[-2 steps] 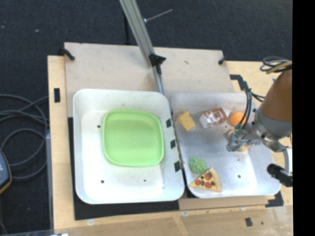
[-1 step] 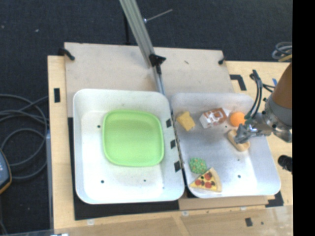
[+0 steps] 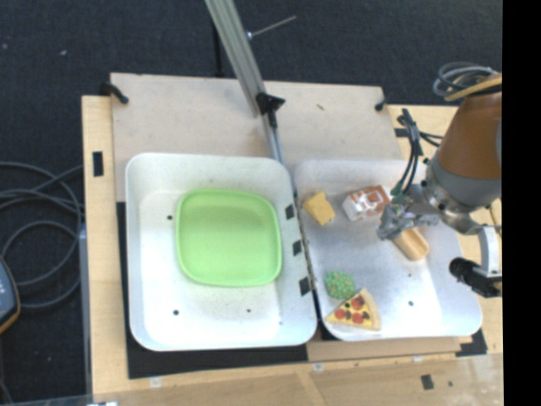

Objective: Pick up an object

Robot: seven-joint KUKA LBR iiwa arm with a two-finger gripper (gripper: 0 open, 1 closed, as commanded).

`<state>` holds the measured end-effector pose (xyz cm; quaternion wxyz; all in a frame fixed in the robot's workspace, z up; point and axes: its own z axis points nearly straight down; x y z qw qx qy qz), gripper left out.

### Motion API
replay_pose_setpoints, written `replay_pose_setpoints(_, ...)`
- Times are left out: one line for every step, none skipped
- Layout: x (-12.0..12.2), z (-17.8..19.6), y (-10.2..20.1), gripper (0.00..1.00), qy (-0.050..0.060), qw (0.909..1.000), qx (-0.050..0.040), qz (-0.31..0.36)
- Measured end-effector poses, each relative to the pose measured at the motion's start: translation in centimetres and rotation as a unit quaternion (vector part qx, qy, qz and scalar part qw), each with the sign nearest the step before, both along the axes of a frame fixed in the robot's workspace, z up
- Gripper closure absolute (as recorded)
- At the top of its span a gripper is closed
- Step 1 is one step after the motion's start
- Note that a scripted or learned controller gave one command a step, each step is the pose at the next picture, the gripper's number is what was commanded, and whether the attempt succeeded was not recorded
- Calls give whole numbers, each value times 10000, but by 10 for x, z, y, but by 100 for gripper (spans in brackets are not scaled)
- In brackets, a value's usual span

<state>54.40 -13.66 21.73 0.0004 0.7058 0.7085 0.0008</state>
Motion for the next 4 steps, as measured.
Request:
replay_pose_setpoints(-3, 11, 47, 100, -1, 10000, 1, -1)
replay_pose_setpoints(5, 6, 101, 100, 8, 10000, 2, 0)
replay_pose_setpoints(16, 13, 149, 100, 5, 10000, 2, -1)
replay_pose_setpoints(23, 19, 204, 100, 5, 10000, 3, 4)
